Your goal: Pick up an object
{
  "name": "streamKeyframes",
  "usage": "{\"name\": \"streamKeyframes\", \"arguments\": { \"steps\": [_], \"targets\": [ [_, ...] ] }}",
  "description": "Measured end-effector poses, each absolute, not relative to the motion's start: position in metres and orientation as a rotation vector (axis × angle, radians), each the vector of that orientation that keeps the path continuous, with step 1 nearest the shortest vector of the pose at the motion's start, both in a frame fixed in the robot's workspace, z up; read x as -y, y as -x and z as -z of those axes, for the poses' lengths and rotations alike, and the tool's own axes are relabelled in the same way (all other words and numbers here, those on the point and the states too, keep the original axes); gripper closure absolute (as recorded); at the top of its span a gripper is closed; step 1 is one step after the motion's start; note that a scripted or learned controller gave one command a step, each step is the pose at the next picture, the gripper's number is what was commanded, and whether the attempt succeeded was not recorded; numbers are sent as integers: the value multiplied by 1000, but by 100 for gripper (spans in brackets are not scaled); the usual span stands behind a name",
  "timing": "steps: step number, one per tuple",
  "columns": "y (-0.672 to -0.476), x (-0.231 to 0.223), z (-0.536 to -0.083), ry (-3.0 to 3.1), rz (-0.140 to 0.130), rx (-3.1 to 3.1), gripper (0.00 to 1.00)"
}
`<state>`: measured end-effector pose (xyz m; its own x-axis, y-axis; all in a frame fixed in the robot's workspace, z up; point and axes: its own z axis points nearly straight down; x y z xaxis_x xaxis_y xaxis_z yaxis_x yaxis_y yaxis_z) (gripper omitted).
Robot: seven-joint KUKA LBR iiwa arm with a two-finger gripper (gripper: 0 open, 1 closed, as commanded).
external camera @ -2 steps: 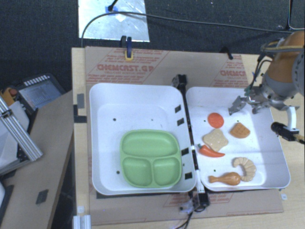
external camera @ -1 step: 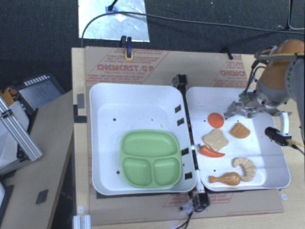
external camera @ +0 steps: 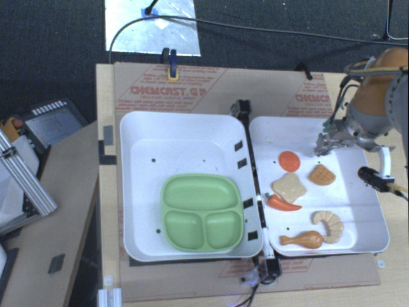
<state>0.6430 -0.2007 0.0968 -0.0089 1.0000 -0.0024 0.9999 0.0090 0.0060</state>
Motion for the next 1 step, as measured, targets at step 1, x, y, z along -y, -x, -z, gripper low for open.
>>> {"name": "streamKeyframes", "arguments": {
  "steps": [1],
  "targets": [
    [-649, 194, -159, -2209, -7, -2223, 100]
  ]
}}
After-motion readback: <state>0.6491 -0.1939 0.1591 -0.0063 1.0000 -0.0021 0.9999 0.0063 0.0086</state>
